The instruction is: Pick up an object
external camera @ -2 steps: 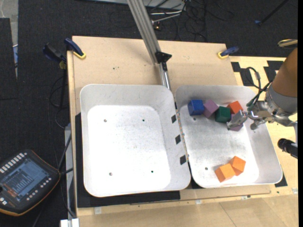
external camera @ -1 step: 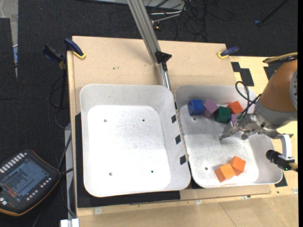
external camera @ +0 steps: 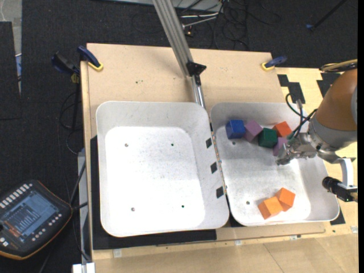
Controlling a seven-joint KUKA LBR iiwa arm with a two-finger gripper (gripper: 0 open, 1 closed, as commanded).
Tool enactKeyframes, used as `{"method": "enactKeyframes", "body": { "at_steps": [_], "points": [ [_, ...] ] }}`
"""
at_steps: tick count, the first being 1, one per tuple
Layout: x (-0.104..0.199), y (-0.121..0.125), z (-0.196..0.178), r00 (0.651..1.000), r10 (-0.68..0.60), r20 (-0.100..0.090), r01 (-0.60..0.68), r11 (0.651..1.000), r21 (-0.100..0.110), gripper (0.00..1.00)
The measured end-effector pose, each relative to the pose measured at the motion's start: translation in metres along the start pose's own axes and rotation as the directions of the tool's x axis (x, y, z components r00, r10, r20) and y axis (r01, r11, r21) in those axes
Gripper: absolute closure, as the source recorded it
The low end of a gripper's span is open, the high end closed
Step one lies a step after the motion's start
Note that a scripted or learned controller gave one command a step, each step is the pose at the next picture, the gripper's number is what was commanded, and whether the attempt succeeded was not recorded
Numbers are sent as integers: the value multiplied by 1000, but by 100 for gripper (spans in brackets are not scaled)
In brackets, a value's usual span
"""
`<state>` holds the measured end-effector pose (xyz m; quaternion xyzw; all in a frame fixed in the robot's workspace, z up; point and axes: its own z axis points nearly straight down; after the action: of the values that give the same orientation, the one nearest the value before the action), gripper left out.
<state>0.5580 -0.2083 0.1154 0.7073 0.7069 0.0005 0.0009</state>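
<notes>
Purple block (external camera: 278,147), small, rigid, light, sits right under the gripper (external camera: 284,155); grab its flat sides. Can't tell the grip state.

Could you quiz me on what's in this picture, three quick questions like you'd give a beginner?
1. True or false: the small blue cube lies in the right-hand shallow white bin.
2. How many orange blocks sit together near that bin's front edge?
3. Which block touches the blue cube: A) purple block, B) dark green block?

Key: 1 true. 2 two. 3 A.
</notes>
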Motion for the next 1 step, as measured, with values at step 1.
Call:
{"method": "enactKeyframes", "body": {
  "at_steps": [1],
  "points": [
    [-10,-3,-52,1000,0,2,0,1000,-4,100]
  ]
}}
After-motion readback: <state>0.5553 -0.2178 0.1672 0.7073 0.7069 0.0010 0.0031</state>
